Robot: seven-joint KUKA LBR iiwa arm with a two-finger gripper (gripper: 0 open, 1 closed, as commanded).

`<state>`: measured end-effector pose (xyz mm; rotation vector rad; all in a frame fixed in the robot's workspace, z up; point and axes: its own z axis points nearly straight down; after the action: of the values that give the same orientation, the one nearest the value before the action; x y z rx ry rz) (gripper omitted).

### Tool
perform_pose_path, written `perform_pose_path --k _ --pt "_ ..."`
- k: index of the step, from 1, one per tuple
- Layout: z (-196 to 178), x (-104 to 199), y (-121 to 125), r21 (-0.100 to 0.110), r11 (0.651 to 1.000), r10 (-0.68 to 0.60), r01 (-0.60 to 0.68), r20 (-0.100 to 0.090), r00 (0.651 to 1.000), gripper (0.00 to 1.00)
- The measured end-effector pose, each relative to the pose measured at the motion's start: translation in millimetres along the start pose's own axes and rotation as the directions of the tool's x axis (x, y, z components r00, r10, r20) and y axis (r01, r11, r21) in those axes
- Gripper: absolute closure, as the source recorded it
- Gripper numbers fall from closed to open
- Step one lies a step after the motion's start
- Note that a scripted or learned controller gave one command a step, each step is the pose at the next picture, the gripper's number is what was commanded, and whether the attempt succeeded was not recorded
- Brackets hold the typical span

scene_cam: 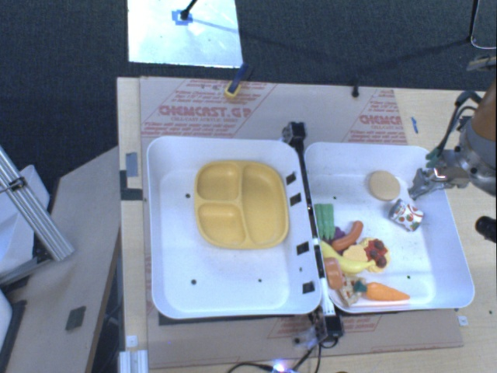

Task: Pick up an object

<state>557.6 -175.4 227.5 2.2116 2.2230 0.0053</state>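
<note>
Nearest to the camera, at the front edge of the right bin (458,286), lies a carrot (386,292), and beside it, in the front left corner, a small pile of toy food that I cannot name piece by piece. Just behind this pile I see a banana (351,259), a dark red piece (377,249) touching it, and a sausage (347,235) lying at a slant. A green piece (324,220) stands close to the wall between the two bins.

A little farther, near the right wall of the same bin, there is a small can (406,215), tilted on its side. Behind it and to the left, a round tan disc (384,185) lies flat on the bin floor, apart from the can.

My end effector (429,179) is over the far right corner of this bin, above the rim, near the can and the disc but touching neither. Whether it is spread or pressed together I cannot tell, and I see nothing between its tips.

The left bin (167,231) holds a yellow plate (239,204) with three compartments, lying flat in the middle.

Both bins sit on the counter (202,107), on a sheet with red letters.
</note>
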Motion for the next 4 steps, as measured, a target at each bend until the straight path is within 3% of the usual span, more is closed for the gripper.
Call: perform_pose_path --k 2,4 --pt "-1 116 9 0.004 1.0 -0.005 0.005 -0.004 1.0 1.0" --pt "2 229 -4 0.005 1.0 -0.006 0.006 -0.005 1.0 1.0"
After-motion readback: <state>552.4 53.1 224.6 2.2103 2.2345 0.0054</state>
